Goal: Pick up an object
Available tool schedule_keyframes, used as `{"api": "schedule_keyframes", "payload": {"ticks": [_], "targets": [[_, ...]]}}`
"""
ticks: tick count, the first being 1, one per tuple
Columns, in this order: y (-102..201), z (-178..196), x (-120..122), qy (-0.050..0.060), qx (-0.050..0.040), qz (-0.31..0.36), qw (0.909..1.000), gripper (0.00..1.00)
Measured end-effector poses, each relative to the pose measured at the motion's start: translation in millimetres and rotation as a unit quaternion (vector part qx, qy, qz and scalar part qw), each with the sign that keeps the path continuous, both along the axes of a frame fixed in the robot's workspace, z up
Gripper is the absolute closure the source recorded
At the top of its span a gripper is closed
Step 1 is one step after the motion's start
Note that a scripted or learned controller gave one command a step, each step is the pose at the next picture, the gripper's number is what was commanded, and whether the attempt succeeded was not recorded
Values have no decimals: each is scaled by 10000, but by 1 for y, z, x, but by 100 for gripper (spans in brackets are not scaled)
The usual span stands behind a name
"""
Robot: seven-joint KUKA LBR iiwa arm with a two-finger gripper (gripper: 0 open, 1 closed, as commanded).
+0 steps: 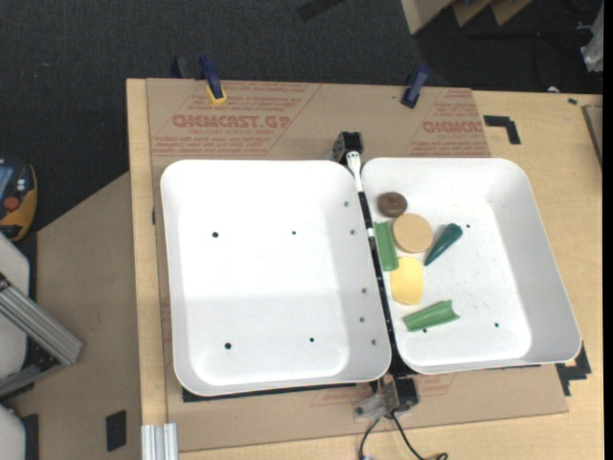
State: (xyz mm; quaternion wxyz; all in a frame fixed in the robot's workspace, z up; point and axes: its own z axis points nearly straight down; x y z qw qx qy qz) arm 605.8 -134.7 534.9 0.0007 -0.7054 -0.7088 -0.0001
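Two white bins side by side on bench. Right bin holds all items, grouped nr its left wall: brown disc, tan disc, green bar, dark green wedge, yellow piece, green block. Left bin bare. Gripper state: cannot tell.

Dark carpet is spreading around the bench — a brown board is lying on top, two blue clamps are gripping its far edge — bright light is falling evenly.
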Motion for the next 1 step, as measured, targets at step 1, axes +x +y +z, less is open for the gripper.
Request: {"api": "schedule_keyframes", "payload": {"ticks": [1], "targets": [[55,1,4,-2,1,9,10000,100]]}}
